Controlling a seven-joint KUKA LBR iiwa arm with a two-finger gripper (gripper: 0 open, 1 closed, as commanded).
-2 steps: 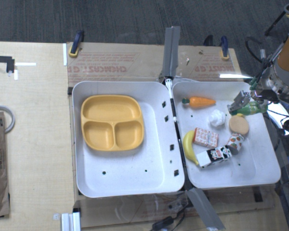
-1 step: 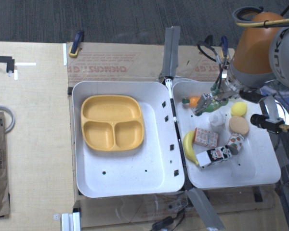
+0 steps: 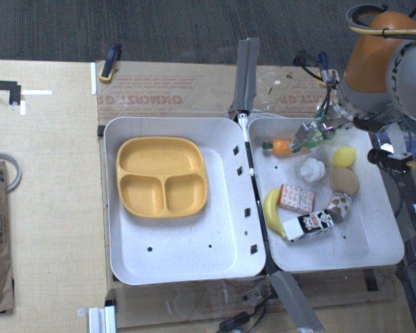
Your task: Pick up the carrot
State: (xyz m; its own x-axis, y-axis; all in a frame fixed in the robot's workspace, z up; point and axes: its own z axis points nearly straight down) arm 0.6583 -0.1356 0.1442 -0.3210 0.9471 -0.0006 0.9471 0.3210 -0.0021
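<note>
Carrot (image 3: 282, 146) lies at the far left of the right bin (image 3: 374, 255), near the divider between the two bins, and just to the left of the gripper (image 3: 308, 138) as the camera sees it. Its orange body sits touching or almost touching the gripper's tip, and a small green end shows on the side away from the jaws. Whether the jaws are spread or closed cannot be told, since the tip is a small dark and greenish tangle against the bin floor, and no part of the carrot can be seen between them, so I would not call it held.

The step in hand looks like the approach and close: the tool is down at the carrot but the grasp is not yet shown. The next move, as I judge it, calls for the jaws to straddle the orange body across its width, close, and then lift straight up, clear of the bin wall behind.

The carrot's long axis runs roughly left to right in the view, in line with the direction from jaws to carrot, with the green end pointing away from the jaws toward the divider and the orange end toward them. That means the jaws meet it end-on, so a grip across the short axis would need them to move a little farther over it.

Below the jaws lie a white crumpled lump (image 3: 312, 169), a lemon (image 3: 344, 157) and an egg (image 3: 344, 180), all apart from the carrot.
</note>
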